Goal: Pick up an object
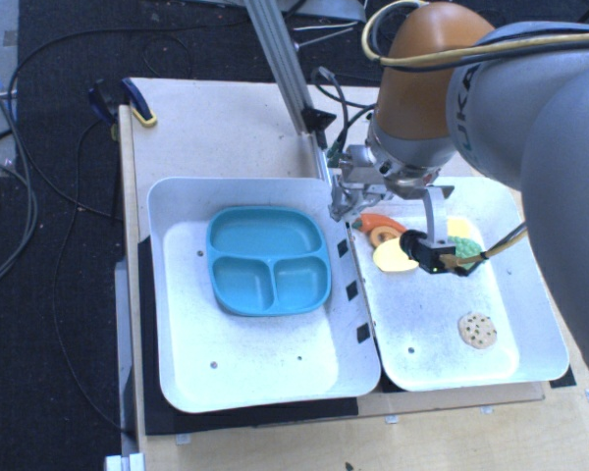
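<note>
Cookie [478,330] lies alone in the right-hand bin [442,366], likely light, stiff and flat; best pinched across its rim. Claw [346,204]: open or closed, cannot tell.

Robot lab: bench [216,130], loose cables [342,106]

The divided tray [268,260] is plain turquoise blue; the left bin [177,292] and right bin [442,361] are both white. The cookie [478,330] is tan, speckled with dark brown chips, and near it are an orange piece [380,226], a yellow piece [393,257] and a green piece [468,247]. The arm [530,96] is grey with an orange band [422,57], and the bench [216,126] is pale beige.
</note>
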Available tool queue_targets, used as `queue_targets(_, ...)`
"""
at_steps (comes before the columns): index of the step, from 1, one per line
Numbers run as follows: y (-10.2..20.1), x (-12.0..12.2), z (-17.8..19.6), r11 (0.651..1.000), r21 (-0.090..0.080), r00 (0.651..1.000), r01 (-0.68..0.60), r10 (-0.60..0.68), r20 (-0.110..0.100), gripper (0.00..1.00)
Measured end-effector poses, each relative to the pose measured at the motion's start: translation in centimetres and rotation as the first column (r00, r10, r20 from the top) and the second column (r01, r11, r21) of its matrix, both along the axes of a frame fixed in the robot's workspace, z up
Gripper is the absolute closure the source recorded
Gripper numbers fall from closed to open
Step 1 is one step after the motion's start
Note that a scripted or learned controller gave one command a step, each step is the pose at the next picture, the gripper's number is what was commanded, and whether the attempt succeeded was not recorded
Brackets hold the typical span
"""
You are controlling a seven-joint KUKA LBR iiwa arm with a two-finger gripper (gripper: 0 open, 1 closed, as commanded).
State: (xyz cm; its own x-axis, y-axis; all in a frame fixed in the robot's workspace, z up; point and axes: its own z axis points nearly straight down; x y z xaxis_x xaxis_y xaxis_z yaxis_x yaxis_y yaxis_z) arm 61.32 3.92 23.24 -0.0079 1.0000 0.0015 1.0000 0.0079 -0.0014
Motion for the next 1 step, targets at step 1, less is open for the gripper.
queue_targets(1, 5.28, -0.05, -0.77, 1.000, -0.001, 1.000, 0.001, -0.001, 0.001, 1.00)
